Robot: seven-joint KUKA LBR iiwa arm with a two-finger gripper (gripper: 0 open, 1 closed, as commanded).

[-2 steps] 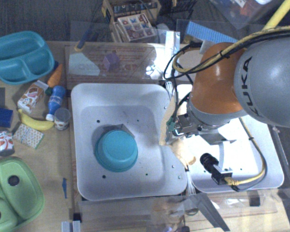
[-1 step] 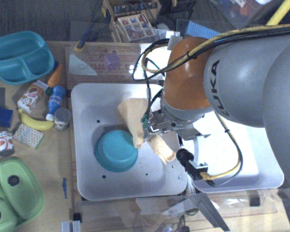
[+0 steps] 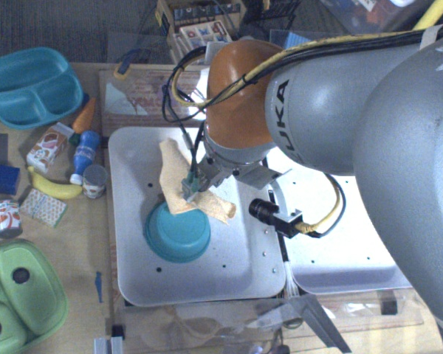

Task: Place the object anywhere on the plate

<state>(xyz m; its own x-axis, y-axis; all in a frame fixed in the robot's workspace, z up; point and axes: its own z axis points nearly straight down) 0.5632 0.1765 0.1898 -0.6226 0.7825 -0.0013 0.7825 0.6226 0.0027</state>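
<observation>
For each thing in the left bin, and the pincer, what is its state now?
Tan cloth: crumpled, lying on the left bin floor, one edge touching the blue plate.
Blue plate: upright, nothing on it.
Pincer: down on the cloth; grip unclear.

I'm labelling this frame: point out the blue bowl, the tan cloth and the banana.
blue bowl (image 3: pixel 178 234): camera view, inside of the bowl.
tan cloth (image 3: pixel 171 169): camera view, upper fold.
banana (image 3: pixel 54 186): camera view, middle of the fruit.

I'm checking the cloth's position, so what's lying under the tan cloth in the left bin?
The crumpled tan cloth lies mostly on the left white bin's floor, its lower edge meeting the round blue bowl's rim. Anything beneath its folds is covered. The hand is at the cloth.
</observation>
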